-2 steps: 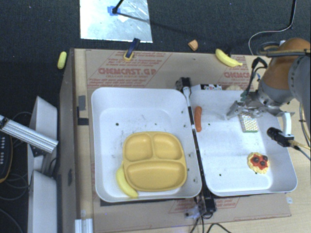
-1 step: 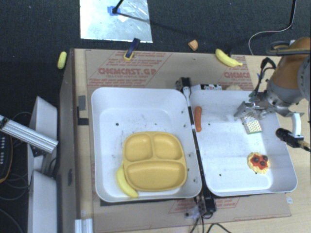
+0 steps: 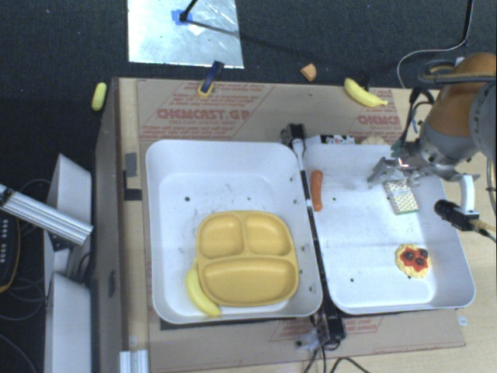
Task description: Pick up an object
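Note:
My gripper [image 3: 394,174] hangs low over the back right part of the right bin [image 3: 365,298], at the end of the grey and orange arm [image 3: 458,111]. Just in front of it, a small checkered waffle-like piece [image 3: 402,199] lies on the bin floor, touching or nearly touching the gripper's tip. A red sausage [image 3: 316,189] lies along the bin's left wall. In the front right corner sits a small toy pizza [image 3: 412,259]. The left bin [image 3: 167,208] holds a yellow divided plate [image 3: 247,258] with a yellow banana [image 3: 199,294] against its front left edge.
A second banana [image 3: 363,93] and a small orange piece [image 3: 309,71] lie on the bench behind the bins. A yellow item [image 3: 99,95] rests off the bench's left corner. A black fitting [image 3: 457,214] on the arm juts over the right bin's right rim.

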`<state>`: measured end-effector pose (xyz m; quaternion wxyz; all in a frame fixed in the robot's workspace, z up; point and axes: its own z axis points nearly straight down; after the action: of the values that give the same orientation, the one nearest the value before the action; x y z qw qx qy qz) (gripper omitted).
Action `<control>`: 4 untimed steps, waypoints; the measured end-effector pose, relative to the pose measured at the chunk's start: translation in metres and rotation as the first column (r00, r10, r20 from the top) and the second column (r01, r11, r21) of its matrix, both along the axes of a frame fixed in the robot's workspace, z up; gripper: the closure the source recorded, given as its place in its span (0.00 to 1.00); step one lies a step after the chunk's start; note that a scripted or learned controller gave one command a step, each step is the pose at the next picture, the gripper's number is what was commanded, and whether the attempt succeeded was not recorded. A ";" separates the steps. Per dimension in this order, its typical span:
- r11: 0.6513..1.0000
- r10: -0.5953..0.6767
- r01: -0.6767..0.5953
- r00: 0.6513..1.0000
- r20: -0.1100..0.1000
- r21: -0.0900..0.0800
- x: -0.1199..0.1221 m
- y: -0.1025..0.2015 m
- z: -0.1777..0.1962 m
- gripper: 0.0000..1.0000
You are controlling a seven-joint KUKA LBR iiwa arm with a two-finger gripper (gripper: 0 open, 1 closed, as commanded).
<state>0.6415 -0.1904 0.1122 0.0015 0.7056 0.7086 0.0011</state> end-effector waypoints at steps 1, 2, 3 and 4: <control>1.000 -0.004 0.004 1.000 -0.002 -0.001 -0.024 -0.016 -0.014 0.00; 1.000 -0.003 0.003 1.000 -0.002 0.000 -0.024 -0.016 -0.013 0.00; 1.000 0.000 0.000 1.000 0.011 -0.005 0.024 0.018 -0.022 0.00; 1.000 -0.002 0.002 1.000 0.001 -0.001 0.028 -0.007 -0.026 0.00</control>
<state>0.6694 -0.1971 0.0857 0.0020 0.7062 0.7080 0.0009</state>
